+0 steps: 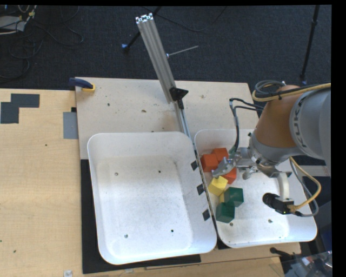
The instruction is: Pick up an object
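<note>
claw (223, 172) over blocks (223, 186) (right bin (270, 232))

**Surroundings, non-task items**

Counter (38, 178): light wood, with grey patches at far left. Slanted aluminium rail (158, 54) with checkered tip, rising from the far side. Blue-and-yellow clamp (82, 84) at far-left board corner. Dark carpeted floor (227, 32) beyond, cables (16, 16) at far left.

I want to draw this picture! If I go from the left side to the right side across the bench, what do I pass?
Left bin → orange blocks → gripper → grey arm with the orange band.
</note>
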`<state>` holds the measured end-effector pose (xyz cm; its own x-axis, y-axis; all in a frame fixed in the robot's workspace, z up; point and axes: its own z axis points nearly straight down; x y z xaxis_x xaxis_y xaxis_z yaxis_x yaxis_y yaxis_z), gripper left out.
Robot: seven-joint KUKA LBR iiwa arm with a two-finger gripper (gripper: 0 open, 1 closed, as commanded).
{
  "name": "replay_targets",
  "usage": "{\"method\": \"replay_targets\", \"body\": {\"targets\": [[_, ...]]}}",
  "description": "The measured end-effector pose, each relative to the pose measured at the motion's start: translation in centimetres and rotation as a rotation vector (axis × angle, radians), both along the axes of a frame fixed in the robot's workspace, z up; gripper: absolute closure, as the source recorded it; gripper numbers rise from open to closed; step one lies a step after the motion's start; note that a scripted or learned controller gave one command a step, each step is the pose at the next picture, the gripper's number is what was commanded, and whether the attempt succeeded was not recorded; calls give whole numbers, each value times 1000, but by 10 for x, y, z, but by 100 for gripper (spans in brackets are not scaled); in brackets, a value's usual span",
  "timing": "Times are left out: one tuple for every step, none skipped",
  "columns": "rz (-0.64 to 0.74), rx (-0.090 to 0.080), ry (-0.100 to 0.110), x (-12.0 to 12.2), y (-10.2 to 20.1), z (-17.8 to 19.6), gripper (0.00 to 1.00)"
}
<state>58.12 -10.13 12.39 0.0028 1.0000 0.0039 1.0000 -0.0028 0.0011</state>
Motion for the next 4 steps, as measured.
{"method": "replay_targets", "body": {"targets": [[-9,-2,-2,0,-3,13,100],[4,-4,-1,1,5,71,100],[4,-4,0,1,4,103,100],[7,-1,5,-6,56,97,100]]}}
